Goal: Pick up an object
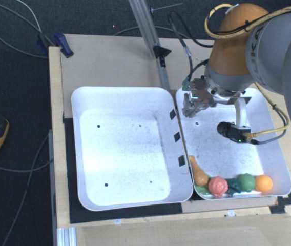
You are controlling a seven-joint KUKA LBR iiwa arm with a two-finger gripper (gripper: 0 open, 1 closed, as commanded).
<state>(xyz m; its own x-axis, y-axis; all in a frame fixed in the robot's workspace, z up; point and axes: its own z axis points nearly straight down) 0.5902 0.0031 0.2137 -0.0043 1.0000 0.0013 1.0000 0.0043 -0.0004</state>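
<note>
White plastic, shallow and speckled, makes up both bins; the right-hand white bin [268,111] holds everything worth grasping, while the left-hand white bin [120,147] carries only specks. Along the right bin's wall at six o'clock lies a row of small toys: an orange carrot-shaped piece [198,172] at the left end, a pink knobbly ball [217,185] touching it, a green round fruit [247,181] next, and an orange round fruit [264,183] at the right end.

The grey two-finger gripper [191,106] hangs over the same bin's corner at eleven o'clock, just beside the divider between the bins and well apart from the toys. Nothing shows between its fingers; whether they are spread or closed I cannot tell, since the wrist hides them.

Likely troubles from here: a descent at the present spot would meet bare plastic or clip the divider rim. The toys are packed tight against the wall, so a finger may land on a neighbour or jam on the wall, and rounded shapes may squirt out. A black cable plug [233,131] dangling below the wrist could snag.
</note>
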